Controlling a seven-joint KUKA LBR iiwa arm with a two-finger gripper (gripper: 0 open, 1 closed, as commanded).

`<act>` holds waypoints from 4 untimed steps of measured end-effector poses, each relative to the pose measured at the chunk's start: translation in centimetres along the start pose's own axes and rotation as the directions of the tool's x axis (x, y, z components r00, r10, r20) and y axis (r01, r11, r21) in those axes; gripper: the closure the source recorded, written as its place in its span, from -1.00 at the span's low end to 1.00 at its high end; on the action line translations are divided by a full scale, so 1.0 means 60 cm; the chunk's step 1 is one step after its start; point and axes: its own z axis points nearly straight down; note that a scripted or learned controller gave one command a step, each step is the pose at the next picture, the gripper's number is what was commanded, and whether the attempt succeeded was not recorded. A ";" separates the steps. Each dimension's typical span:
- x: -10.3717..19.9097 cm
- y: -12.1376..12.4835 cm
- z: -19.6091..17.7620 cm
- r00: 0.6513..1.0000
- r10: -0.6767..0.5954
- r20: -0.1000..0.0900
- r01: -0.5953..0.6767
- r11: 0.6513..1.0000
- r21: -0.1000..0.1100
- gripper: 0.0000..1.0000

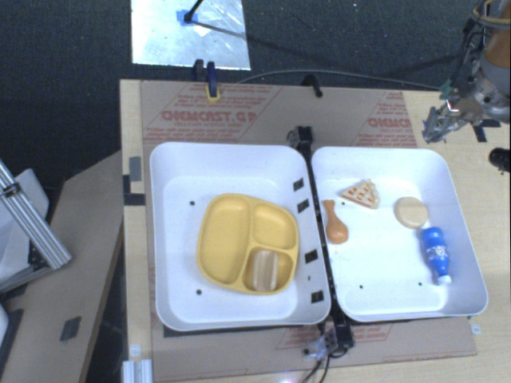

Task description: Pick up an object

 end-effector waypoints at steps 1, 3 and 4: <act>0.000 0.002 -0.019 1.000 0.000 -0.001 0.000 1.000 0.004 1.00; 0.176 -0.045 -0.026 1.000 -0.003 -0.005 0.003 1.000 0.007 1.00; 0.256 -0.080 0.008 1.000 -0.002 -0.004 0.002 1.000 0.010 1.00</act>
